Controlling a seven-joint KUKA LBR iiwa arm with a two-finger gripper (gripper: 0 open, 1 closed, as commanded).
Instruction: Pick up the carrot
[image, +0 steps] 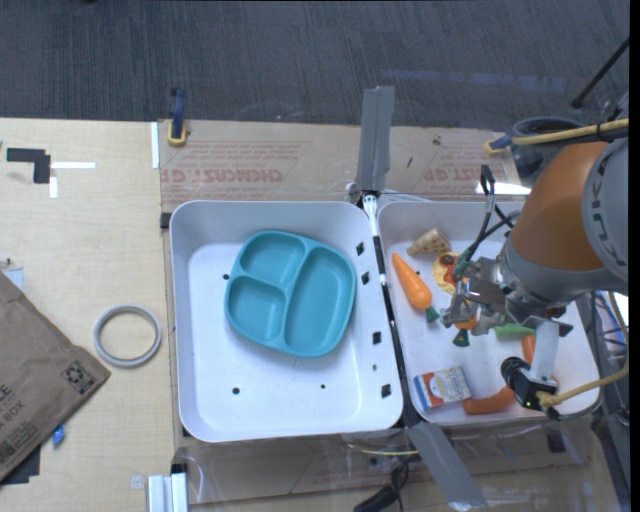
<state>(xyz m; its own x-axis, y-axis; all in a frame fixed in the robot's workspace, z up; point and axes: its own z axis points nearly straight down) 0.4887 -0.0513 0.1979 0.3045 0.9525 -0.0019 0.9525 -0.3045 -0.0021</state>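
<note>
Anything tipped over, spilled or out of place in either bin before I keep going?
Nothing stands out. The teal divided plate sits flat in the left bin. The carrot lies loose among other toy food in the right bin, with the gripper just beside it.

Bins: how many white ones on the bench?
2. The left bin holds a teal divided plate. The right bin holds the carrot and other toy food; the arm covers part of it, so items there may be hidden.
</note>
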